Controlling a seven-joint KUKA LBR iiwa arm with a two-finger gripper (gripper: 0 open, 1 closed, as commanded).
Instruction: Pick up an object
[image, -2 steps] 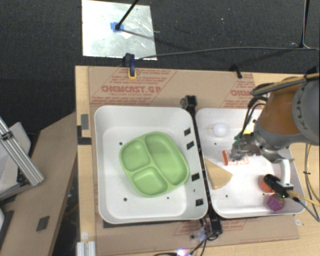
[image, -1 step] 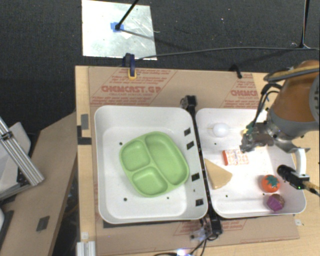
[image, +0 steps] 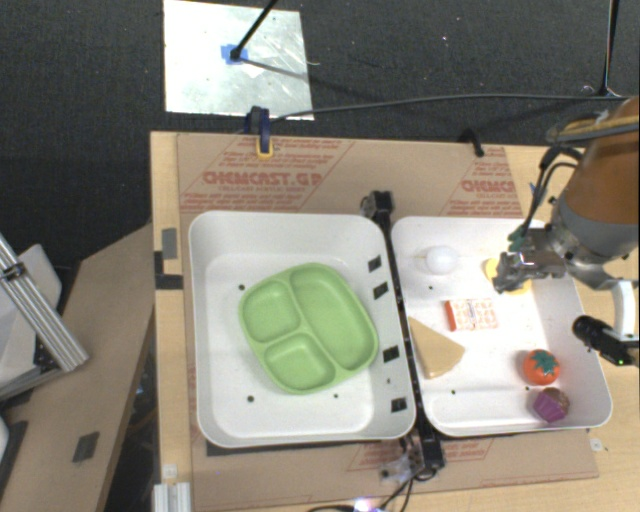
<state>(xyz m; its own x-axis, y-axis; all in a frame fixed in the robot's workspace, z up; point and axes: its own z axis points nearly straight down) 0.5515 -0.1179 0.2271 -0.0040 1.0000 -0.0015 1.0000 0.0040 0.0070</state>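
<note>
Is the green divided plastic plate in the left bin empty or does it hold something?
Empty: the green divided plastic plate shows bare green in all three compartments.

Both bins are white: the left bin (image: 215, 300) carries a light green divided plate (image: 307, 327); the right bin (image: 580, 320) carries a white ball (image: 439, 260), a red-and-white printed card (image: 471, 315), a tan wedge (image: 436, 351), an orange fruit (image: 540, 367) topped green, a purple piece (image: 550, 404) and something yellow (image: 493, 270) near its far edge
</note>
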